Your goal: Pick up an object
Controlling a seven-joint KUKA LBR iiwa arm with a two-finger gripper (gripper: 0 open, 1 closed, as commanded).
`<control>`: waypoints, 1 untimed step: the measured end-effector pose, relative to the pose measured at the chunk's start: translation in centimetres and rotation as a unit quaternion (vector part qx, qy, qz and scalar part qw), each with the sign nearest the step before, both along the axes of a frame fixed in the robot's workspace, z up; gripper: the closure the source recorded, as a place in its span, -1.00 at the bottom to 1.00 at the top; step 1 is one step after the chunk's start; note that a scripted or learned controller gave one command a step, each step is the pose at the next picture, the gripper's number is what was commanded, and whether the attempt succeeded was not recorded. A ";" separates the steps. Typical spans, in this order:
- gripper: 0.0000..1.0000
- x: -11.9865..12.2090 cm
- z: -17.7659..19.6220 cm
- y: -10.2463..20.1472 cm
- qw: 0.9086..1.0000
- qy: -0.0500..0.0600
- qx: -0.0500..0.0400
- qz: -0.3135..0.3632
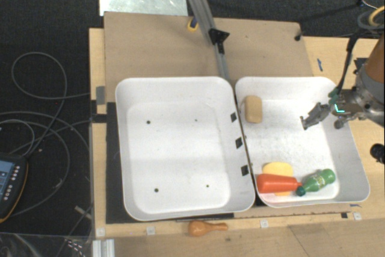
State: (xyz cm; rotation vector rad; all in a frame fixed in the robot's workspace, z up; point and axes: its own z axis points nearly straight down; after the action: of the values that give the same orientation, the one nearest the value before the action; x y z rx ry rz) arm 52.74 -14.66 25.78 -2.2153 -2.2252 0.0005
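Observation:
The right bin (289,87) holds a tan block (254,109) near its left wall. At its front lie a yellow piece (278,168), an orange carrot-like piece (275,183) and a green bottle (316,181), close together. My gripper (323,119) hangs over the right part of this bin, above bare floor, to the right of the tan block and behind the green bottle. It is open, with nothing between its fingers (311,115).
The left bin (129,93) stands beside the right one. A tan gourd-shaped toy (206,227) lies on the bench in front of the bins. A grey pole (201,6) slants over the back of the bench.

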 end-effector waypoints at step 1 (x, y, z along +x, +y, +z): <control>-1.00 0.1 0.1 0.0 1.000 -0.002 0.000 -0.001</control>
State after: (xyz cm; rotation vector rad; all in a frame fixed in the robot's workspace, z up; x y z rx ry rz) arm 52.80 -14.67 25.92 -2.2189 -2.2258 -0.0023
